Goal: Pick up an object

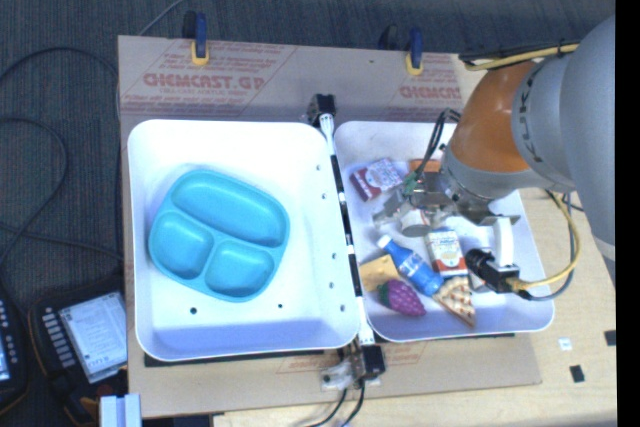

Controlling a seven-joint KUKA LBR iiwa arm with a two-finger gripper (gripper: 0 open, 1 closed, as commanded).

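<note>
Blue toy bottle (412, 267) in the right bin (535, 315), long axis diagonal, white cap toward far left, base toward near right. Purple grape bunch (399, 297) just near-left of it, pizza slice (457, 300) to the near right, small carton (444, 251) beside it on the right, red-and-white packet (377, 177) farther back. Gripper (412, 200) low over the bin's middle; jaw state impossible to tell. Blue divided tray (218, 231) in the left bin (150, 140).

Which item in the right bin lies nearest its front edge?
The pizza slice, at the front edge; the purple grapes and blue bottle lie further back.
</note>
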